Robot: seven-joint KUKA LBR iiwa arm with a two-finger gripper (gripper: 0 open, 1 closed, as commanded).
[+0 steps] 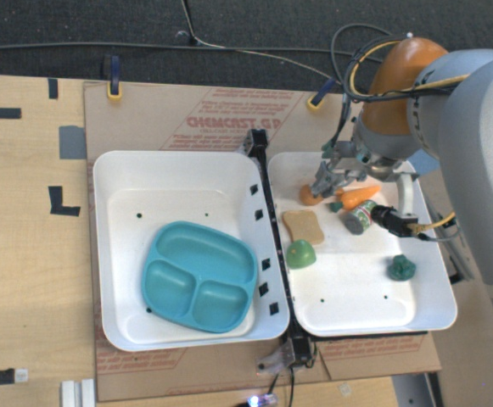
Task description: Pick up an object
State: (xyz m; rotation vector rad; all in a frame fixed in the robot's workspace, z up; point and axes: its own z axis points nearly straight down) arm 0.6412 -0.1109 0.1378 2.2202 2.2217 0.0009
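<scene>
Camera view: two white bins side by side on a cardboard sheet (229,117) over a wooden bench (25,253). Left bin (114,172) holds a teal three-compartment tray (199,275), lying flat toward its front right.

Right bin (437,308) has the small stuff. Orange carrot (358,196) lies near the back, tilted, just beside the gripper. Small can with a green band (357,220) lies on its side right below the carrot, touching it or nearly so, hard to tell at this angle. Tan bread slice (303,225) sits near the divider, green rounded object (299,254) just in front of it, touching its corner. Dark green lumpy piece, maybe broccoli (402,268), sits apart near the right wall. A small orange object (311,197) peeks out under the fingers at back left.

Gripper (329,181) is down in the back of the right bin, fingers pointing at that orange object. Cannot tell whether they are wide or narrow, nor whether anything is between them. Grey arm with orange band (403,75) comes in from the right.
</scene>
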